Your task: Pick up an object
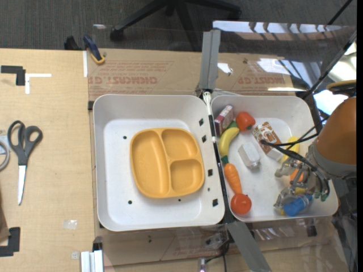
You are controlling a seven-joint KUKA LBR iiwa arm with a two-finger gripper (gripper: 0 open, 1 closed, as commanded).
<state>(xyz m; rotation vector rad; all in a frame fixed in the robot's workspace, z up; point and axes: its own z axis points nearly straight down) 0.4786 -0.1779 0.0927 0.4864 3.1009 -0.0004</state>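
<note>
The gripper (295, 183) hangs low at the right bin's (266, 99) four o'clock corner, just above a blue thing (294, 207). I cannot tell its state (wires hide it). At nine o'clock lie a carrot (232, 175) and banana (227, 140).

- A cardboard sheet (170, 72) lies under the far ends of both bins. It carries reddish printed lettering, seen reversed and too faint to read with confidence.
- Small packets in the right bin (295, 103) show print too tiny to read.
</note>
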